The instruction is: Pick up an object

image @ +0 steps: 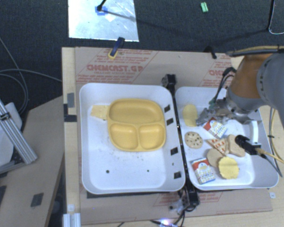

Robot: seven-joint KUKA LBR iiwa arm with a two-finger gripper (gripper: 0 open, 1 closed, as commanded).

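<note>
Dark carpet (28, 27) surrounds a bench topped with a printed cardboard sheet (146, 63), on which two shallow white bins stand side by side. Left bin (127, 176): a yellow divided plate (134, 124), with a pale yellow slab (99, 111) touching its upper left rim. Right bin (262, 174): a cluster of toy food, with the arm reaching in from the right.

The gripper (207, 116) hangs low over the upper left part of the right bin. From this angle it cannot be told whether it is apart or together, and nothing is seen clamped in it.

Two objects lie closest to it. A pale yellow oval piece (190, 115) sits just to its left, long axis running up and down the view. A red-and-white packet (215, 127) lies just beside it toward the near edge, set at a slant. Farther toward the near edge are a chocolate-chip cookie (193, 139), a pizza slice (219, 145), a yellow round piece (228, 168) and a second red-and-white packet (203, 170).

Judged from this layout, the slanted packet is the likeliest target. A grasp would need a short shift toward the near edge and the jaws aligned across its narrow side.
</note>
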